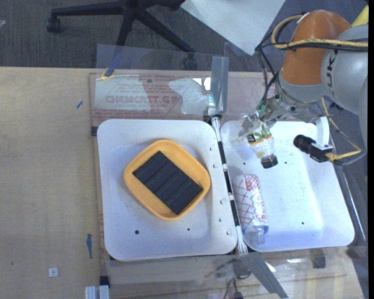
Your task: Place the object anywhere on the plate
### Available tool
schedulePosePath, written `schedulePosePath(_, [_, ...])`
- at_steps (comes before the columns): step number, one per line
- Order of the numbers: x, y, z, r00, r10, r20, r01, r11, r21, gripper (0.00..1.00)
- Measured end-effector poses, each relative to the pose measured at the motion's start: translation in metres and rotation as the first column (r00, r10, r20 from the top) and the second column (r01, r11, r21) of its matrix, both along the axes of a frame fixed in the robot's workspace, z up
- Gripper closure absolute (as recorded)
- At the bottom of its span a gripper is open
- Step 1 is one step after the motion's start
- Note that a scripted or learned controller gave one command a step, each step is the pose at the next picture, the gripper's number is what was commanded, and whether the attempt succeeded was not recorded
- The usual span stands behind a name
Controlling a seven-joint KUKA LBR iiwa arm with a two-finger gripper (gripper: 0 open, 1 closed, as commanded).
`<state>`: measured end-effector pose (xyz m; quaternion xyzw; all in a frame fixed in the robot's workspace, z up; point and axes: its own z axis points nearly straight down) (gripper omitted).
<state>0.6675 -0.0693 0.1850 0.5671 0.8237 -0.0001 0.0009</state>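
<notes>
tool (255,127) over upper left of right bin (304,222); finger state cannot be told | small bottle (262,145) hangs tilted just under it, grip unclear | red-white pouch (251,204) lies by divider | yellow plate (167,177) with dark slab (166,182) in left bin (117,233), well apart

Setting: robotics lab | Shown by: wooden bench (47,175), two white bins (117,233), cabled robot arm (327,52), office chair base (117,17)
</notes>
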Motion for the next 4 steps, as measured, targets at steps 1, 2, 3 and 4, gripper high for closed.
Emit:
schedulePosePath(1, [-0.007,-0.054,-0.097,0.996,0.079,-0.031,-0.079,0.997,0.009,1.00])
schedulePosePath(2, [0.000,0.010,0.000,0.998,-0.057,0.002,0.057,0.998,0.001,1.00])
schedulePosePath(3, [-0.009,0.096,0.035,0.990,-0.142,0.001,0.142,0.990,0.002,1.00])
schedulePosePath(4, [-0.009,0.095,0.035,0.990,-0.141,0.002,0.141,0.990,0.001,0.00])
